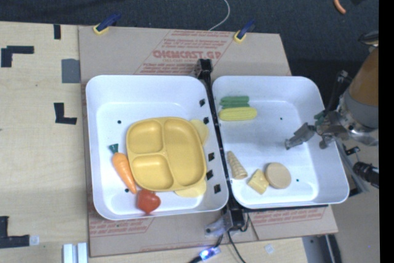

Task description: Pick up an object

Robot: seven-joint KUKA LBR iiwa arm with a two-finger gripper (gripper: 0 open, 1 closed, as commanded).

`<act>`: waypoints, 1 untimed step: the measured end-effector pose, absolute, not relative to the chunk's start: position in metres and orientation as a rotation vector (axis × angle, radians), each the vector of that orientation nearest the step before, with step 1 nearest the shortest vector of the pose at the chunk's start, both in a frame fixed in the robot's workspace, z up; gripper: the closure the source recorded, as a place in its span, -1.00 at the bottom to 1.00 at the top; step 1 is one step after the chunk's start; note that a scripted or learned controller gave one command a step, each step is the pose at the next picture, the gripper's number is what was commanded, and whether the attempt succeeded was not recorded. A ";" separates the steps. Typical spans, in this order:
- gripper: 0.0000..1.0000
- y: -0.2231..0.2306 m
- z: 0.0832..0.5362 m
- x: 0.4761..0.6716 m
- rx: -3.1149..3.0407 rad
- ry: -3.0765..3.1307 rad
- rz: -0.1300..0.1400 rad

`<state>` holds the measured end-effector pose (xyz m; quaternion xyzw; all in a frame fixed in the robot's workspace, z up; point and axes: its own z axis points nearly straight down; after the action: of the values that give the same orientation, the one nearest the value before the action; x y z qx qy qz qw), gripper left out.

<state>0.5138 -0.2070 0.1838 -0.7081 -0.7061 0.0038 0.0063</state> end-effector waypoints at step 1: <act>-1.00 -0.207 0.190 0.517 -2.219 -2.221 0.002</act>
<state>0.5171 -0.2068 0.1902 -0.7068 -0.7074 0.0006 0.0008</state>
